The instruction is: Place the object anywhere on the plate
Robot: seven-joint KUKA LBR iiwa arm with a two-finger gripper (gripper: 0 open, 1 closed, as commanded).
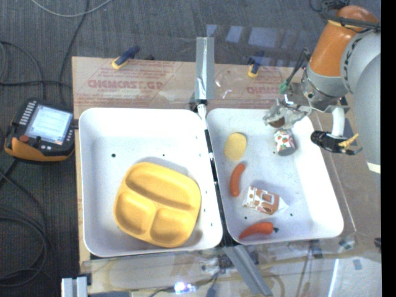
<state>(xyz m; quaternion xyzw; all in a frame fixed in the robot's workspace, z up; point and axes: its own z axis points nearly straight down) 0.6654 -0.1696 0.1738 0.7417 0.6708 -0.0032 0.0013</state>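
Note:
A yellow plate (158, 204) with three compartments lies in the left bin (99, 135). The right bin (315, 197) holds a pale yellow round piece (235, 145), an orange sausage (237, 178), a small red and white carton (261, 200), a red chili pepper (257, 229) and a small red-patterned cup (284, 142). My gripper (279, 117) hangs over the far edge of the right bin, just behind the red-patterned cup. Nothing shows in its grasp.
The bins' raised rims meet in the middle (210, 159). A teach pendant (40, 130) lies on the floor to the left. Clamps (125, 57) sit on the board behind the bins. The arm's orange band (334, 39) stands at the upper right.

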